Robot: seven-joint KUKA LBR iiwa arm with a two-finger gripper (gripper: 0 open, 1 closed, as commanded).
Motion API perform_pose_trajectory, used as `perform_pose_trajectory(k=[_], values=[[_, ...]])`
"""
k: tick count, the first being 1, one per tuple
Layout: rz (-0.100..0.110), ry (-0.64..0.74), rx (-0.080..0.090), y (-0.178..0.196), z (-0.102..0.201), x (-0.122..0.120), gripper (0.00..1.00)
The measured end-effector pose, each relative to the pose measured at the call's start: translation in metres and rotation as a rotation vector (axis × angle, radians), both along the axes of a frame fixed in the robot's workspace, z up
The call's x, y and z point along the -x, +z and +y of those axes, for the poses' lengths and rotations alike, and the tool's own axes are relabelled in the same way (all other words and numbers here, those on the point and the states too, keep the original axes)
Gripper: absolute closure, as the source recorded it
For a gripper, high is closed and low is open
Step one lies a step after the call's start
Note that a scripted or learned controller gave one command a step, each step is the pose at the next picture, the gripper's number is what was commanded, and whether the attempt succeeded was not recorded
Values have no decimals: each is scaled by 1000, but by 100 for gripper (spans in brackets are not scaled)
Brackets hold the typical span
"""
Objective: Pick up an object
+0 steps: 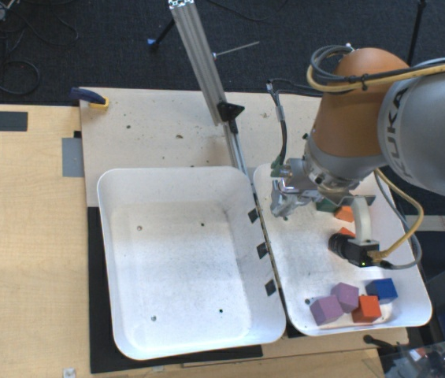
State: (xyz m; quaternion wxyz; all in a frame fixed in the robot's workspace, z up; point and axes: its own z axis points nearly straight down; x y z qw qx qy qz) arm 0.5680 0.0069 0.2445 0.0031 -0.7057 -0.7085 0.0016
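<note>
My gripper hangs over the upper left part of the right bin, close to the wall shared with the left bin. In the right bin's near corner lie two purple blocks, an orange block and a blue block. Another orange piece and a green piece peek out from under the wrist, partly hidden by it. Nothing shows in the gripper's grasp.
The left bin stands alongside, with black clips on the shared wall. A slanted aluminium bar rises behind the bins. A black cable plug hangs from the wrist above the right bin.
</note>
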Motion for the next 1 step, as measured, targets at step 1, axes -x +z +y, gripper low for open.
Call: perform_pose_trajectory(k=[1], values=[[-1,0,0,2,52,8,100]])
